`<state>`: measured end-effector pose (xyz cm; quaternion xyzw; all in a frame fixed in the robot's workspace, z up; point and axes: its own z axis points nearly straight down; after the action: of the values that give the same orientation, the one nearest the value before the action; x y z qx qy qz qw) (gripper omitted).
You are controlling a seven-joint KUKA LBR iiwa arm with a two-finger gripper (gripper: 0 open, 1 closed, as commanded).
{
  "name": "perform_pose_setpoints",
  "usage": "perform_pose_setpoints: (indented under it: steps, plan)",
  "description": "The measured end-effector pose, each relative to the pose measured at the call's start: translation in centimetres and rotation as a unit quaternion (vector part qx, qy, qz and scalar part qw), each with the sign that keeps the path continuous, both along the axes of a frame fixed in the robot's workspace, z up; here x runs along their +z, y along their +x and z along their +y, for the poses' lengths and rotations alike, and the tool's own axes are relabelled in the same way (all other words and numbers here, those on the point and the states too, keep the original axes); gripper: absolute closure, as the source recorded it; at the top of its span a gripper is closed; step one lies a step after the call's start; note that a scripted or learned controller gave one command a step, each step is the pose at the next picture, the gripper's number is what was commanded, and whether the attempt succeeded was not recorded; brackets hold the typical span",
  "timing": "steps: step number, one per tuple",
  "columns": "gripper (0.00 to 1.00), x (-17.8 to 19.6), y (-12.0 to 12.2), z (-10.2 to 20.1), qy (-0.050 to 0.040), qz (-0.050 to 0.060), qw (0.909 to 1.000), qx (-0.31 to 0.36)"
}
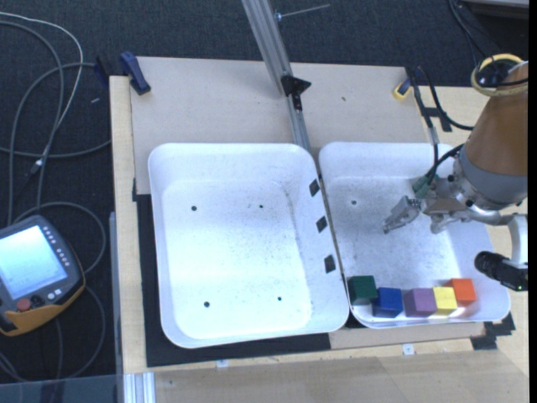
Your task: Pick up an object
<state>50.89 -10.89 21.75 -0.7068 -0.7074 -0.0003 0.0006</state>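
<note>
Your pincer (pixel 403 215) hangs at the frame's right; you cannot tell its state. Five small hard blocks sit lower right in the right white bin (pixel 369 162). The end green cube (pixel 362 289) looks light and stiff. Pinch its flat sides.

dark carpet floor (pixel 50 23), wooden bench (pixel 210 107)

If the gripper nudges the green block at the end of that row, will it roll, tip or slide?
The green block looks cubic and flat-sided, so it probably slides rather than rolls. It sits low, so tipping seems unlikely. The blue block beside it and the bin rim would likely limit how far it moves.
</note>
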Motion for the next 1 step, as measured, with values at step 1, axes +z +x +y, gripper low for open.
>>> perform_pose_setpoints:
  steps: [1]
  plan:
    - [0.00,-6.65,0.75,-6.10,-0.0006,0.004,1.0000,-0.003]
